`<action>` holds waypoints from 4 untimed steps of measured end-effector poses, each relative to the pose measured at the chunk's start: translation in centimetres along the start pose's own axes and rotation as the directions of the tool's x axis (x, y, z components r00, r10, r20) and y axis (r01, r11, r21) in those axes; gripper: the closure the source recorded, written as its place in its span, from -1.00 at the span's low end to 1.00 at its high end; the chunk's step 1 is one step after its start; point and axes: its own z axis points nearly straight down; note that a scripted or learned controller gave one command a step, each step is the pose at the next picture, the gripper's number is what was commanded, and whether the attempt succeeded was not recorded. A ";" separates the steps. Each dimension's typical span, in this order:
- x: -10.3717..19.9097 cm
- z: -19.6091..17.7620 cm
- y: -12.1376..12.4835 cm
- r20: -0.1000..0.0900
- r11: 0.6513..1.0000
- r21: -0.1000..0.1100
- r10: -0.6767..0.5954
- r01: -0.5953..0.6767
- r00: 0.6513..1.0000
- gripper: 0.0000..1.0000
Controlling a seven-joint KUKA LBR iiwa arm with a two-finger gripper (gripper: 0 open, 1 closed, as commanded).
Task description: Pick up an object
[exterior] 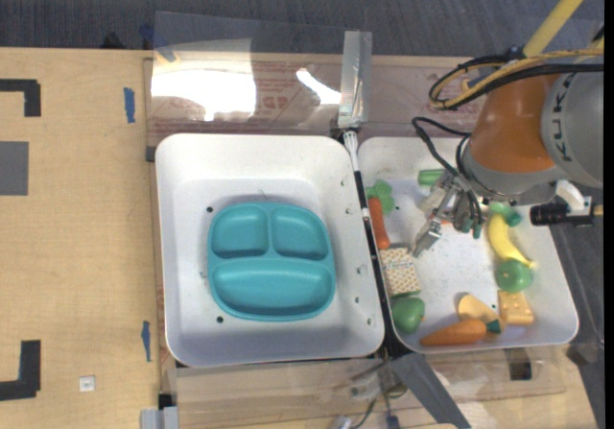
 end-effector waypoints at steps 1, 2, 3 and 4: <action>-7.3 0.3 -9.4 -0.004 0.983 -0.002 -0.182 0.182 0.983 -1.00; -2.4 0.1 -4.0 -0.003 0.984 -0.006 -0.176 0.176 0.984 -1.00; 0.1 0.0 -8.8 -0.003 0.981 -0.003 -0.193 0.193 0.981 -1.00; -0.2 -1.3 -8.6 0.011 0.981 -0.003 -0.195 0.195 0.981 1.00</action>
